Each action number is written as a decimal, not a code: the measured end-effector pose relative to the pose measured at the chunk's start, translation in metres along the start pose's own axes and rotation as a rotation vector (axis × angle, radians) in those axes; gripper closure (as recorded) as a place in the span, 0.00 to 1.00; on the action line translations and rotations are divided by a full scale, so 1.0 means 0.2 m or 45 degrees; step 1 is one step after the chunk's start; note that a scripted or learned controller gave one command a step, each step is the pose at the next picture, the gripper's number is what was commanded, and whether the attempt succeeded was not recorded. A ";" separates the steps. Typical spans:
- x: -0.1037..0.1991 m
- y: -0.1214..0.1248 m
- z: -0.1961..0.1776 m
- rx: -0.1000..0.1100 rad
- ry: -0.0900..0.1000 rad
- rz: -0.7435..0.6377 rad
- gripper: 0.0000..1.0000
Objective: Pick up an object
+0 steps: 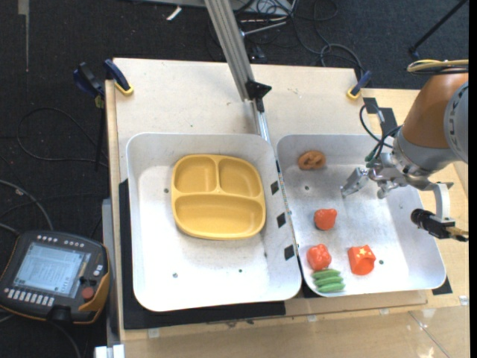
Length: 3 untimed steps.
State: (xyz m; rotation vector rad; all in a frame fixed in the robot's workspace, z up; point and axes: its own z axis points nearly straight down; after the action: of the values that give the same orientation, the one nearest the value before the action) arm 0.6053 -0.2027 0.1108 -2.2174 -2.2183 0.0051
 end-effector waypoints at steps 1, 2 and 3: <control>0.00 0.00 0.08 -0.006 -0.003 -0.001 0.00; 0.00 0.01 0.03 -0.010 -0.004 -0.001 1.00; -0.02 0.03 -0.28 -0.017 -0.005 -0.002 1.00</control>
State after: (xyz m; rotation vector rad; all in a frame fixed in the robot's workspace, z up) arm 0.6123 -0.2077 0.1677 -2.2246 -2.2282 -0.0051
